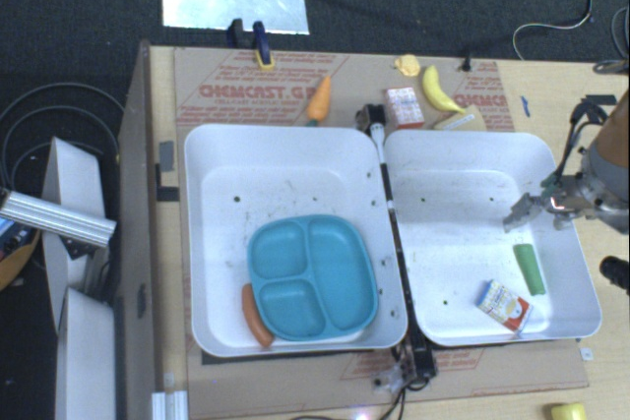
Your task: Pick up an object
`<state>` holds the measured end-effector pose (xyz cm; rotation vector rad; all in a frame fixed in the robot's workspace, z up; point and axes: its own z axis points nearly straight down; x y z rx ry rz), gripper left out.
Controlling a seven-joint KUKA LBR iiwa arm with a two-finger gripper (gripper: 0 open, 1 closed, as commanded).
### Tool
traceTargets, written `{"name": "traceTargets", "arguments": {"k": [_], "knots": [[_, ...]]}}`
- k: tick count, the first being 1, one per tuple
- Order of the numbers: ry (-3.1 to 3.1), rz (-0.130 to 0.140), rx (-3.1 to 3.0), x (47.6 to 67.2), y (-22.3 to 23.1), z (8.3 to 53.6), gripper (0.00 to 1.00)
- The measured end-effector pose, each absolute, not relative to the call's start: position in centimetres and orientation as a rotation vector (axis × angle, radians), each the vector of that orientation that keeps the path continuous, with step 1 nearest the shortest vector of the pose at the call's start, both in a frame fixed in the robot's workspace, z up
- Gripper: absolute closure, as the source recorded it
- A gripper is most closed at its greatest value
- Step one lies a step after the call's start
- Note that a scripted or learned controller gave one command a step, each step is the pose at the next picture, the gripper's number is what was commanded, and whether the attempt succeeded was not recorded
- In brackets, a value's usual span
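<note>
The nearest candidate is the green stick (529,268), a small cylinder lying near the right-hand edge of the right bin (463,162), roughly lengthwise toward the bin's front edge. Just beside it, toward the front right corner, lies a small juice carton (504,306), tilted on its side. The two are close but look apart.

The gripper (532,209) hangs over the right edge of that bin, just behind the green stick's upper end, and nothing is between its fingers that I can see; whether they are spread or closed I cannot tell from here.

To do this well, I'd say the gripper should come forward a little so it sits over the stick's middle, turn so the fingers straddle its narrow width rather than its length, and go straight down. The bin wall is close on the right, so the outer finger risks catching it. The carton is near enough to be nudged.

The left bin (226,162) holds a blue divided plate (312,275) with an orange sausage-like toy (256,315) at its front left. Behind the bins lie a banana (437,90) and a carrot (318,99).
</note>
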<state>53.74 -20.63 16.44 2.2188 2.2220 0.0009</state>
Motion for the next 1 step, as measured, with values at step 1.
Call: {"name": "traceTargets", "arguments": {"k": [1], "knots": [[2.222, 0.001, 2.219, 53.74, -20.63, 16.44, 0.0]]}}
